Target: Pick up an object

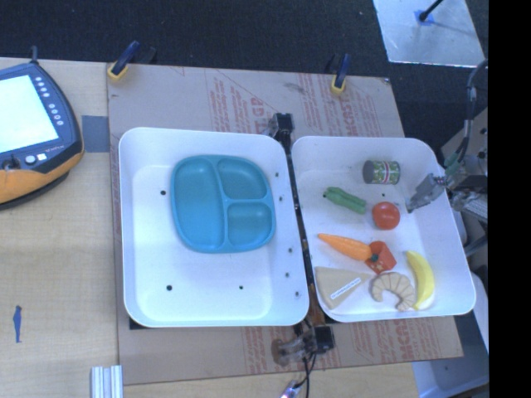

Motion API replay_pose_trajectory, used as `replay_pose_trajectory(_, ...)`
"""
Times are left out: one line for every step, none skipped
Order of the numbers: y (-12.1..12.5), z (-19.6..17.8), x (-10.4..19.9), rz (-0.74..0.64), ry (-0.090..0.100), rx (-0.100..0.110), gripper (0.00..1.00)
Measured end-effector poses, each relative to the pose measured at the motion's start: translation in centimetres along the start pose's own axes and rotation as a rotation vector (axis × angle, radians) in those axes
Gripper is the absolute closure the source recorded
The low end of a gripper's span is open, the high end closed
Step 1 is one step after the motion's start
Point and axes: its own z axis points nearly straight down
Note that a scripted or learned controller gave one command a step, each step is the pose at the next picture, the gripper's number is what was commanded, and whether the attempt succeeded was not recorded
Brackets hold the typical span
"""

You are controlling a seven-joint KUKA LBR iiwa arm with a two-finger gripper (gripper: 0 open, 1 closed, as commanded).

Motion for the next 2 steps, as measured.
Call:
replay_pose_trajectory(-0.4,10.4,-3.2,-0.001,0.000,0.002,0.00)
replay_pose_trajectory(3.0,17.0,-0.8,-0.003,0.001,0.004,0.00)
